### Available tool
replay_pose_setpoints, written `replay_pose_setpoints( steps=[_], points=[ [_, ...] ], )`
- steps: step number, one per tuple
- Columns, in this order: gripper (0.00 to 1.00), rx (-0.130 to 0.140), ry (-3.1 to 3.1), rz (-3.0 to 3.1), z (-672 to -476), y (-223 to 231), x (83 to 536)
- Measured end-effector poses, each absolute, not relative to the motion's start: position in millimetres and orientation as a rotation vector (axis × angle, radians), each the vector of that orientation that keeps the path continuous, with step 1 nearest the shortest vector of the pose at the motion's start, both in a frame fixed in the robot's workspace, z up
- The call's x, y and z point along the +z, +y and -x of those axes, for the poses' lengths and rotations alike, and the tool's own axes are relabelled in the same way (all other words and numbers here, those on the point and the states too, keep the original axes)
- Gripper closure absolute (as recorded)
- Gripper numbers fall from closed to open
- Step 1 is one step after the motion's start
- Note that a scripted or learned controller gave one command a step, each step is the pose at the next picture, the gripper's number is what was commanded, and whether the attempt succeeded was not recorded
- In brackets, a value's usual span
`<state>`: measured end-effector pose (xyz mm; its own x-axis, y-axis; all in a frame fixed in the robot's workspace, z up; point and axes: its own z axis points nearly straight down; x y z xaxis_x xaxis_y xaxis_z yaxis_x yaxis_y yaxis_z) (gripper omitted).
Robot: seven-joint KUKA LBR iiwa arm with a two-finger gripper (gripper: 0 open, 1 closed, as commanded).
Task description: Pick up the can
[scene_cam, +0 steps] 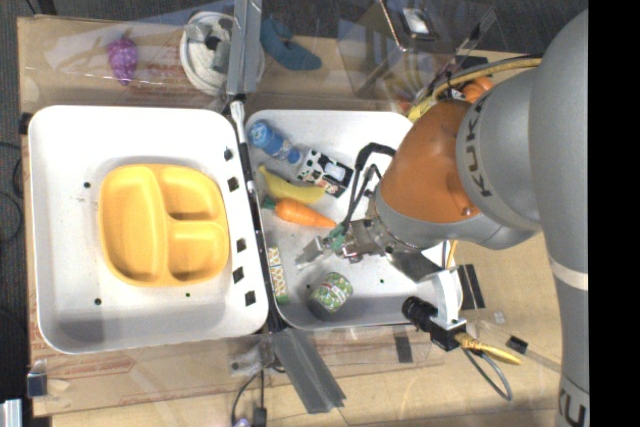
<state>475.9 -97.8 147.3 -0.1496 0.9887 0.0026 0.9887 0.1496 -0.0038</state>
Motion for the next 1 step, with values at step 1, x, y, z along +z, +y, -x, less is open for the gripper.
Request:
replay_pose_setpoints(
  steps=[1],
  points=[
    [0.00, 0.002, -2.533, 1.849, -476.0, -105.6, 113.4]
  ],
)
